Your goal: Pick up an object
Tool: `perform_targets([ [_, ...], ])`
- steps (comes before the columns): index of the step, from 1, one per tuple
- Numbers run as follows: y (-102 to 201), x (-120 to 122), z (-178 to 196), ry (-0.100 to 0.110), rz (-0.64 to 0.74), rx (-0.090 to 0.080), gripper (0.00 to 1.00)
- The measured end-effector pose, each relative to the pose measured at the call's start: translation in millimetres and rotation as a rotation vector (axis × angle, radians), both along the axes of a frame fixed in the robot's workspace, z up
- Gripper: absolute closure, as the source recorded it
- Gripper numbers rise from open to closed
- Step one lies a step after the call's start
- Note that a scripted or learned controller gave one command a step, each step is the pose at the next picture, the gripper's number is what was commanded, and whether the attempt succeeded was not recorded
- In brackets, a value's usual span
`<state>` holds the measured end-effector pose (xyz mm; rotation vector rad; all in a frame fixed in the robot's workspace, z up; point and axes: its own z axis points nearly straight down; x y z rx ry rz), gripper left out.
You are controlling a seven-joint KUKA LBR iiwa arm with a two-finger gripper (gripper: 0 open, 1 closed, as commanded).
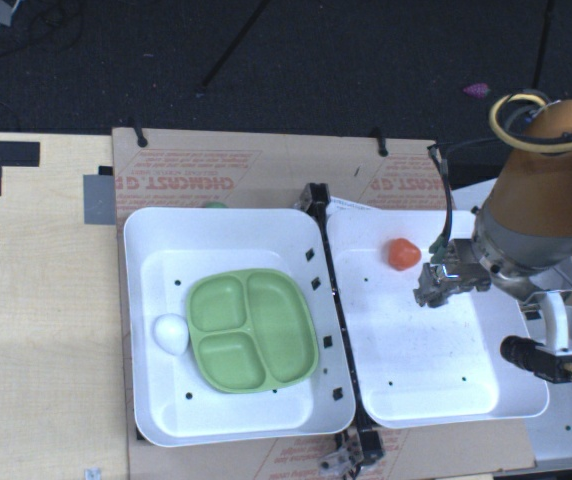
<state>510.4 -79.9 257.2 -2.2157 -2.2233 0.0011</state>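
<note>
While the gripper hangs over the right bin, how its grip stands cannot be told from here. The small red-orange ball sits just beside it. Over in the left bin: a green divided plate and a white egg.

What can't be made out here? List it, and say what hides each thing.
- Gripper, camera view: small and dark over the right bin; open or shut cannot be told.
- Arm: cut off by the right side of the picture.
- Green thing behind the left bin: hidden by the bin's rim.
- White object beside the green plate: too small to identify.
- Red object: blurred, kind unclear.
</note>
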Motion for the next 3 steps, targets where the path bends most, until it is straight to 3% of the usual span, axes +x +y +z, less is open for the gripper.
perform_targets([
  [3,146.1,-2.7,-7.1,0.002,0.002,0.000,1.00],
])
